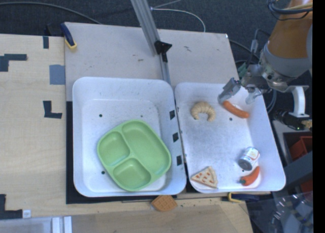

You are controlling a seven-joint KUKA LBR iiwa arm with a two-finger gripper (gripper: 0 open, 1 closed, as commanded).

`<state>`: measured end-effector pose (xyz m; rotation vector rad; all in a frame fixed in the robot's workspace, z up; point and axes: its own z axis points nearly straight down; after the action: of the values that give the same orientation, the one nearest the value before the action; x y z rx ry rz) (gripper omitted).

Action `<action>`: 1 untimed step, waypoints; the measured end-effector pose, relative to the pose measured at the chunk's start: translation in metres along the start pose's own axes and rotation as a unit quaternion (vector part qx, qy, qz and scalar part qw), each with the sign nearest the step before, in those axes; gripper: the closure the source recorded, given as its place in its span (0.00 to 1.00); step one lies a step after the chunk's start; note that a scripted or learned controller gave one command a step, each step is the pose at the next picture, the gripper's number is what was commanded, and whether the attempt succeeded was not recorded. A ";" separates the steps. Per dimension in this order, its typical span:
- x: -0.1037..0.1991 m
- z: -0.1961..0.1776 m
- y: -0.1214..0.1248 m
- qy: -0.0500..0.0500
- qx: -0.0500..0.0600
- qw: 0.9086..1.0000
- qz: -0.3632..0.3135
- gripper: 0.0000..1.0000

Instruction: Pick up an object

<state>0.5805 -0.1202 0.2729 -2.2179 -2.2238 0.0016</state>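
Observation:
My gripper (238, 94) hangs over the far right part of the right bin (223, 138), its two fingers spread open. An orange sausage (236, 109) lies just below and between the fingertips, resting on the bin floor. A tan croissant (203, 110) sits to its left. Near the bin's front right corner are a small silver can (248, 158), a red-orange pepper (251, 177) and a sandwich wedge (205, 177).
The left bin (86, 100) holds a green divided plate (133, 154). A metal pole (144, 13) slants up from between the bins at the back. A round cookie (162, 203) lies on the bench in front of the bins.

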 end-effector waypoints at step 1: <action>0.000 0.000 0.000 0.000 0.000 1.000 0.000 0.00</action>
<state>0.5805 -0.1203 0.2730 -2.2184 -2.2233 0.0012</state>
